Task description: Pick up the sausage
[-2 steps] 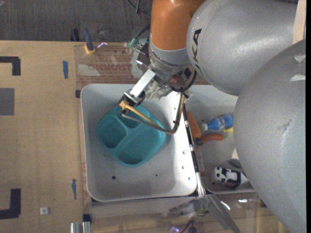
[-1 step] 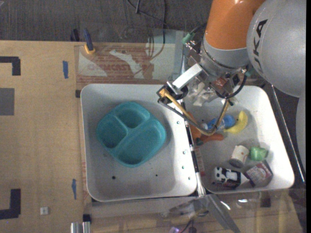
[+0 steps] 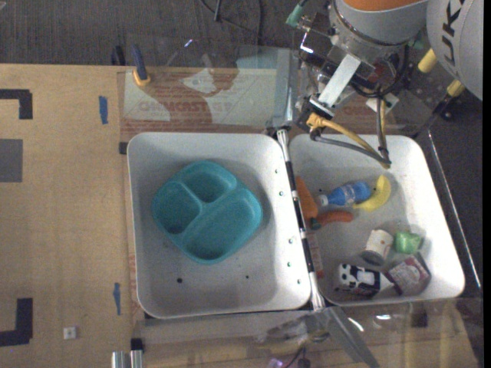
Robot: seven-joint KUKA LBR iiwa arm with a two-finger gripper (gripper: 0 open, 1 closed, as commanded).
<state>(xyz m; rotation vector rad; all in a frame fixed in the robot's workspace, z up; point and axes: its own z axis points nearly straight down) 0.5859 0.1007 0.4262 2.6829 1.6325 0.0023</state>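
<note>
The sausage (image 3: pixel 335 218), a short reddish-brown link, lies in the right bin (image 3: pixel 437 205) near its left wall, just below a blue bottle (image 3: pixel 345 194). An orange carrot-like piece (image 3: pixel 305 197) lies right beside it along the divider. My gripper (image 3: pixel 316 121) hangs over the back left corner of the right bin, well above and behind the sausage, with yellow cables trailing from it. Nothing shows in its grasp.
The right bin also holds a yellow banana (image 3: pixel 377 193), a white cup (image 3: pixel 377 244), a green item (image 3: pixel 408 241), a black-and-white cow toy (image 3: pixel 358 278) and a dark red packet (image 3: pixel 409 273). A teal divided plate (image 3: pixel 205 211) sits in the left bin (image 3: pixel 146 167).
</note>
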